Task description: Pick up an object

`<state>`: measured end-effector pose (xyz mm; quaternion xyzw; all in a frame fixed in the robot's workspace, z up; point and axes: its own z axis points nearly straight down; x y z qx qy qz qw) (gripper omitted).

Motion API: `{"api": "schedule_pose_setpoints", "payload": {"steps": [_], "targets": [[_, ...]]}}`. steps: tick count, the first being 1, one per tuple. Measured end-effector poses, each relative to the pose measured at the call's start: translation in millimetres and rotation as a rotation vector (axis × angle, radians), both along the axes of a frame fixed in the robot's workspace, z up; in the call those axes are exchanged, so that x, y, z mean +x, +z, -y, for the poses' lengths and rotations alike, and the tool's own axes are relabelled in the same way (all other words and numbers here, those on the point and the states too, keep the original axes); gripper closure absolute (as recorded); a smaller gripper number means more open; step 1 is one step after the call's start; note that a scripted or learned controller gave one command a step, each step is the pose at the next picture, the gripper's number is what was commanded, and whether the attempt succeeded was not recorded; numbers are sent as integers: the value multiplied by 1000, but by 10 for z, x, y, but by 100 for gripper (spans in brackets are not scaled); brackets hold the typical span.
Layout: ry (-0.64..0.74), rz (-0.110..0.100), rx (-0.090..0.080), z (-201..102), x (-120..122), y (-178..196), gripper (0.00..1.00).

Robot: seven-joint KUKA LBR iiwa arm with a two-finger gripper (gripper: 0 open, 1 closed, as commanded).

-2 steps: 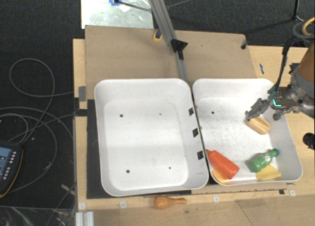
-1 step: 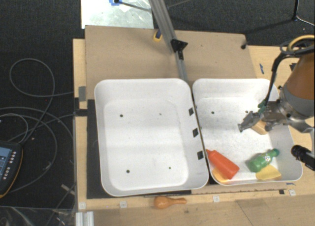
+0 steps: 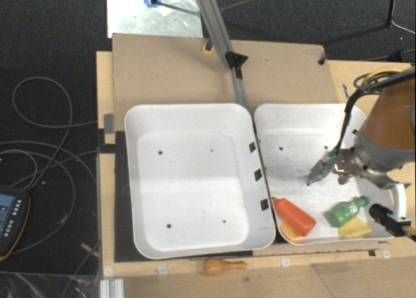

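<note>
The gripper hangs over the middle of the right bin, its dark fingers pointing left and down with nothing visible between them. Below it, at the bin's front, lie an orange-red block on a yellow-orange piece, a green bottle and a yellow object. The gripper stands apart from all of these, above and between them.
The left bin sits beside the right one, joined by dark clips. A small wooden pear-shaped object lies on the bench in front of the bins. A grey pole slants in from the top. Cables run at far left.
</note>
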<state>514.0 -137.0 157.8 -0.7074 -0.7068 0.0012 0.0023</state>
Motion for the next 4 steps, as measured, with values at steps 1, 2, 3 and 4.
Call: {"api": "schedule_pose_setpoints", "payload": {"steps": [1, 2, 3, 4], "targets": [[0, 1, 0, -28, -56, -437, 0], [0, 8, -2, -21, -36, -306, 100], [7, 11, -3, -18, 55, 294, 100], [7, 13, -4, -14, 75, 833, 100]]}}
